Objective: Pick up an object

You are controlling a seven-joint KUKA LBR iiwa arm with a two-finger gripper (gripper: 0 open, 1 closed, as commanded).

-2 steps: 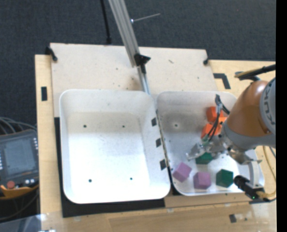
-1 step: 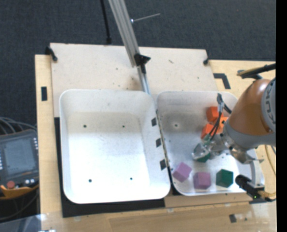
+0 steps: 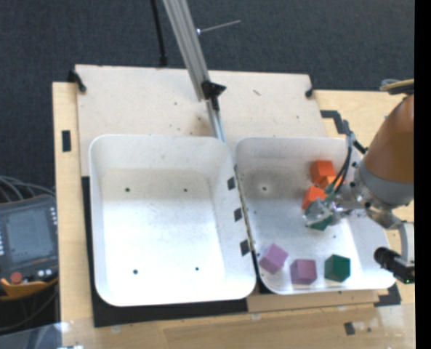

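My gripper [image 3: 321, 214] hangs low over the middle of the right bin [image 3: 273, 166], on the arm that comes in from the right. A small dark green piece [image 3: 320, 225] shows right under its tip, and I cannot tell whether it is held. An orange block [image 3: 314, 195] touches the gripper's upper left side, and a second orange block [image 3: 321, 171] lies just beyond it. Along the bin's front lie two purple cubes [image 3: 274, 257] [image 3: 303, 271] and a green cube [image 3: 337, 267].
The left bin [image 3: 164, 217] stands beside the right one, with a dividing rim between them. A slanted aluminium pole [image 3: 190, 46] rises from the back of the bench. A teach pendant [image 3: 22, 238] sits off the bench at the left.
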